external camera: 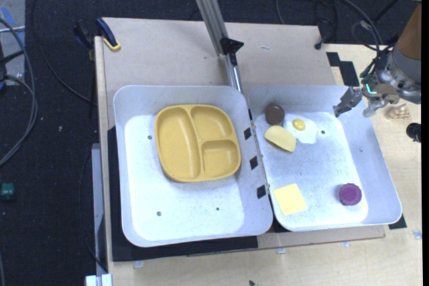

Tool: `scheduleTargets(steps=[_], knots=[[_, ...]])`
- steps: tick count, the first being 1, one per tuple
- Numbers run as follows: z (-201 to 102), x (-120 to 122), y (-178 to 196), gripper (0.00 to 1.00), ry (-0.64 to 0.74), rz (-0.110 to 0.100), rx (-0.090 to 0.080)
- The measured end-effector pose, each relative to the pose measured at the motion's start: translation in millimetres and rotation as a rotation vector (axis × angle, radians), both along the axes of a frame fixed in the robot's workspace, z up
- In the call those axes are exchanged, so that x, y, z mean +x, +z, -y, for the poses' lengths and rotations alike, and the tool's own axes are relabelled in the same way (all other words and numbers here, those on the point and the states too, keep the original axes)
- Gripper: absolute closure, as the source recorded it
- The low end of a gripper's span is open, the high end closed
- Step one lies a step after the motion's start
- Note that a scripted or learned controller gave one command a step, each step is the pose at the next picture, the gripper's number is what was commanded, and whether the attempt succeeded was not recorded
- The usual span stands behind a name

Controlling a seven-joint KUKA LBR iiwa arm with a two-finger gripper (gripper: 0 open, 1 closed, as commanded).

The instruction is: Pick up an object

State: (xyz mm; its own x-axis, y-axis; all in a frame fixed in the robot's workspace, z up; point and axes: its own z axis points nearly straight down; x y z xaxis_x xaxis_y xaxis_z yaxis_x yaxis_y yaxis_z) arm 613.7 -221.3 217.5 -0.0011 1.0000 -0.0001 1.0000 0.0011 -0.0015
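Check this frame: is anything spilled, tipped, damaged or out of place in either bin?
Nothing stands out. The yellow divided plate lies flat in the left bin. In the right bin, the brown piece, fried egg, yellow wedge, cheese slice and purple piece lie scattered but intact.

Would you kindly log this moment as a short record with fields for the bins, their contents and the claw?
left bin: holds one yellow divided plate
right bin: holds five small items
far left corner: brown ball, fried egg toy, pale yellow wedge
near side: yellow square slice, purple round piece
claw: over the right bin's far right corner, nothing seen between its fingers
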Motion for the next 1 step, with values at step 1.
scheduleTargets(steps=[1], knots=[[0.0,0.6,1.2,0.0,0.0,0.002,-0.001]])
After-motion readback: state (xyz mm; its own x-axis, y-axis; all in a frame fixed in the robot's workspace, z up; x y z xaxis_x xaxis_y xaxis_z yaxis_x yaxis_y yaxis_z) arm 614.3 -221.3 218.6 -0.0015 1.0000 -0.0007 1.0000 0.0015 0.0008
